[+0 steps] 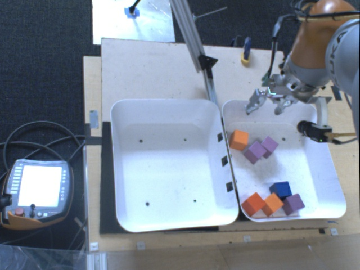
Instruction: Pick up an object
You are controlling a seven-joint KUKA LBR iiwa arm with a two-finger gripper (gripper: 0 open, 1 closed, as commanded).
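My gripper [266, 106] hangs over the far edge of the right bin [323, 173], fingers spread open with nothing between them. Below it in that bin lie an orange cube [239, 139] and two purple cubes [256, 151] [269, 145] close together. Near the bin's front edge sits a cluster: an orange cube [253, 203], a second orange cube [273, 203], a blue cube [280, 189] and a purple cube [293, 203]. The gripper is above and behind the upper group, touching none of them.
The left bin [169, 167] lies beside the right one. A slanted metal pole [188, 27] crosses the back of the bench. A teach pendant [36, 193] rests at far left. A yellow-and-blue clamp [246, 52] stands at the bench's back edge.
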